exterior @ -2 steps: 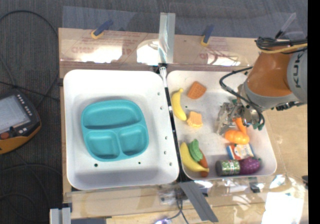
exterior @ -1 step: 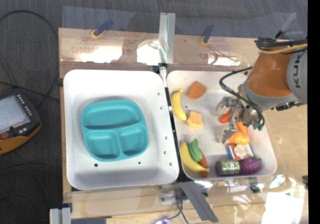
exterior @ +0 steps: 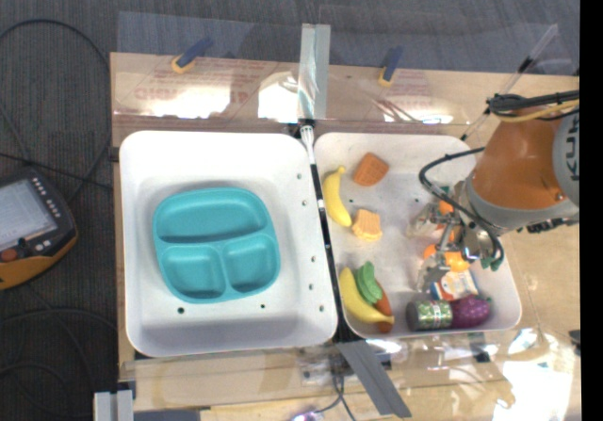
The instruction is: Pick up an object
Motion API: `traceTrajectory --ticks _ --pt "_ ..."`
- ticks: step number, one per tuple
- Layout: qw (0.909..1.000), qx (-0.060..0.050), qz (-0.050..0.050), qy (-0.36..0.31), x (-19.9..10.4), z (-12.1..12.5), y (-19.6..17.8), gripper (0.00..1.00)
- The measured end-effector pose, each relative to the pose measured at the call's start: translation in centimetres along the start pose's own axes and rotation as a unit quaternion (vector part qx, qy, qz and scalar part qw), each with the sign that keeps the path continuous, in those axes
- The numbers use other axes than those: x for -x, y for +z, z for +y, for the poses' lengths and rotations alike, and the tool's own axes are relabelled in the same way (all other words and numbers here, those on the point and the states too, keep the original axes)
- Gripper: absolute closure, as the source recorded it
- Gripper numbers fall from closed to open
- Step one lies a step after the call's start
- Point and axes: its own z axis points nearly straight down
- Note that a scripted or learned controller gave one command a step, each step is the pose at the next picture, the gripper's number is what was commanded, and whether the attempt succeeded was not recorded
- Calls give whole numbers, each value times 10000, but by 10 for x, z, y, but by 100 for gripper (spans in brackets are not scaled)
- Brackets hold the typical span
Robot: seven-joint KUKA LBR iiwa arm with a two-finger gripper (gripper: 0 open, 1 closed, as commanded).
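Note:
The right bin point(exterior: 405, 148) holds several toy foods. A yellow banana point(exterior: 334, 196) lies along its left wall, an orange wedge point(exterior: 370, 170) sits near the back, and a yellow-orange chunk point(exterior: 366, 225) rests mid-bin. Another banana point(exterior: 354, 297) with a green and red vegetable point(exterior: 371, 283) lies at the front left. A dark can point(exterior: 431, 315) and a purple eggplant point(exterior: 471, 311) lie at the front. My gripper point(exterior: 443, 254) hangs low over the bin's right side, above a small orange and white object point(exterior: 454, 280). Its fingers are lost in the clutter.
The left bin point(exterior: 141, 165) holds a teal divided tray point(exterior: 218, 242). A clear divider post point(exterior: 314, 71) stands at the back between the bins. A handheld pendant point(exterior: 28, 221) with a cable lies on the floor at far left.

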Motion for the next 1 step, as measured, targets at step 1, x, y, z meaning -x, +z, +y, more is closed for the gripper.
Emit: traceTrajectory --ticks 1 --pt "9985 5 29 -550 47 -15 2 0"
